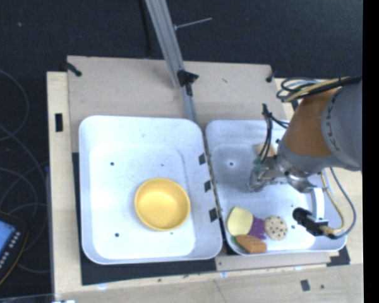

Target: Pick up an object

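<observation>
My gripper (258,180) reaches down into the middle of the right bin (230,144), with its tip near the bin floor. Nothing shows between its fingers. Along the front of that bin lie a yellow rounded piece (239,219), a purple piece (258,227), an orange-brown piece (251,245) and a speckled round cookie (276,227). They sit in front of the gripper, apart from it. A yellow bowl (162,203) stands upright in the left bin (107,150), toward its front right.
A grey metal pole (167,36) slants from the top of the view down to the gap between the bins. The arm's grey and orange body (316,131) covers the right bin's right side. Cables and a tablet (0,242) lie off the bench at left.
</observation>
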`<state>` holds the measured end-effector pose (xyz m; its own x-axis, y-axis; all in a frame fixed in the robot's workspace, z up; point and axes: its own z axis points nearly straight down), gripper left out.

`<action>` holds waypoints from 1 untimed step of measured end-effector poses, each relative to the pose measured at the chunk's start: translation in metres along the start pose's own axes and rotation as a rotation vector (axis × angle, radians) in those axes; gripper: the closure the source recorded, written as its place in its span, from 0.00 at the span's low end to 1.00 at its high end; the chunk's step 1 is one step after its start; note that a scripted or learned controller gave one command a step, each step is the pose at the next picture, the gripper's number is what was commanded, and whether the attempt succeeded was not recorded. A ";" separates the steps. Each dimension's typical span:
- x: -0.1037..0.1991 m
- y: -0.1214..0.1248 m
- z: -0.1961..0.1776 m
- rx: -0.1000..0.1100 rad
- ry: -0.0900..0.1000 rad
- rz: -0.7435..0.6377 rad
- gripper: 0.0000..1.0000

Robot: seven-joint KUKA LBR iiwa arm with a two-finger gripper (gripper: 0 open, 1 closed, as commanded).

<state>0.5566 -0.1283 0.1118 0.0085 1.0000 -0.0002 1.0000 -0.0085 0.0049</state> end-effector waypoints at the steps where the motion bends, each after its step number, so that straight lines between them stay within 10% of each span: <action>1: 0.001 -0.006 -0.060 -0.002 -0.001 -0.005 1.00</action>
<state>0.5502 -0.1272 0.1714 0.0032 1.0000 -0.0008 1.0000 -0.0031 0.0069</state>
